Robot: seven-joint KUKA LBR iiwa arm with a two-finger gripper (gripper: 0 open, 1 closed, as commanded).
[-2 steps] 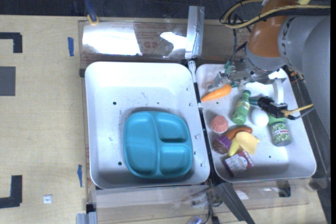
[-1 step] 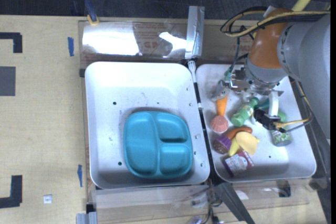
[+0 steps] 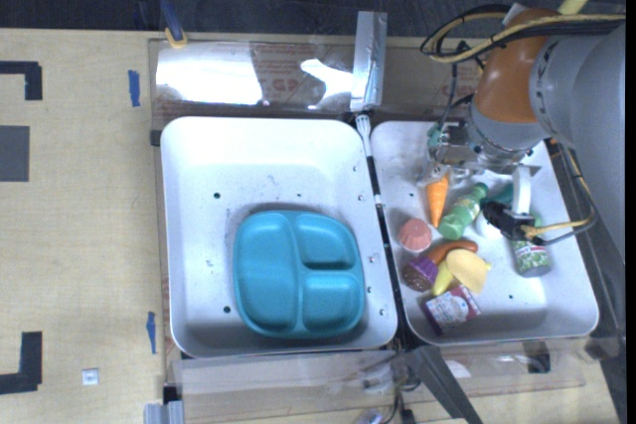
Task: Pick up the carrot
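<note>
Occupying the frame's centre, two white bins sit on a pale wooden bench (image 3: pixel 70 243) against dark flooring. The gripper (image 3: pixel 449 164) hangs directly above the carrot (image 3: pixel 436 200), upper left of the right bin (image 3: pixel 571 298); jaw state cannot be told. The left bin (image 3: pixel 199 164) holds a blue tray (image 3: pixel 296 273).

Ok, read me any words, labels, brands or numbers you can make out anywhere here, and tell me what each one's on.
No text reads clearly.
Packet at the near edge of the right bin: printed label, too blurred to read.
Small can near the bin's right side: patterned wrap, too small to read.
Clear sheet behind the left bin: faint reddish marks, not legible.
</note>
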